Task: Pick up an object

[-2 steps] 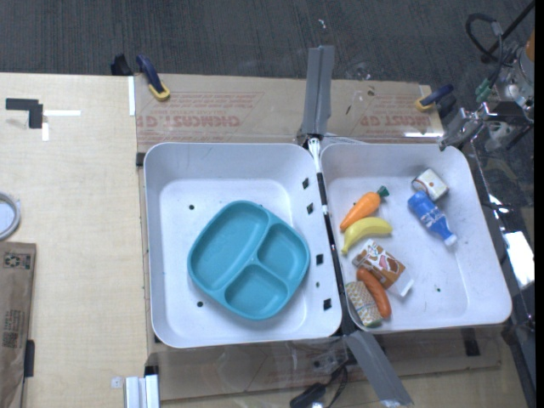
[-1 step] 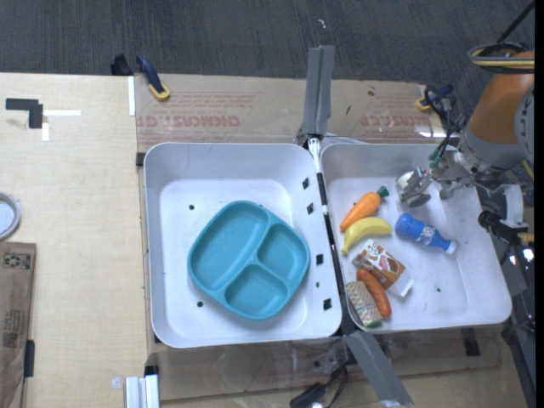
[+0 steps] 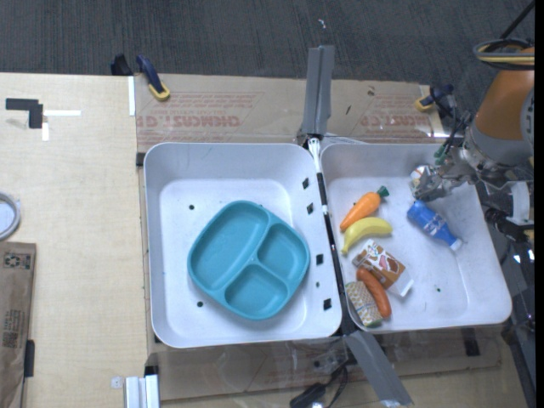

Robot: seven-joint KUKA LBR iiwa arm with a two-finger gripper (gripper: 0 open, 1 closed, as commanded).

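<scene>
While the claw [image 3: 427,183] hovers, its grip state unreadable, the blue bottle [image 3: 433,224] lies just below it. Its long axis slants down-right, away from the claw.

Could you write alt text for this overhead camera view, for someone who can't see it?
A grey and orange robot arm's gripper hovers over the right white bin, which holds a toy carrot, banana, blue bottle, snack packet and other small items. The left white bin holds a teal divided plate.
</scene>
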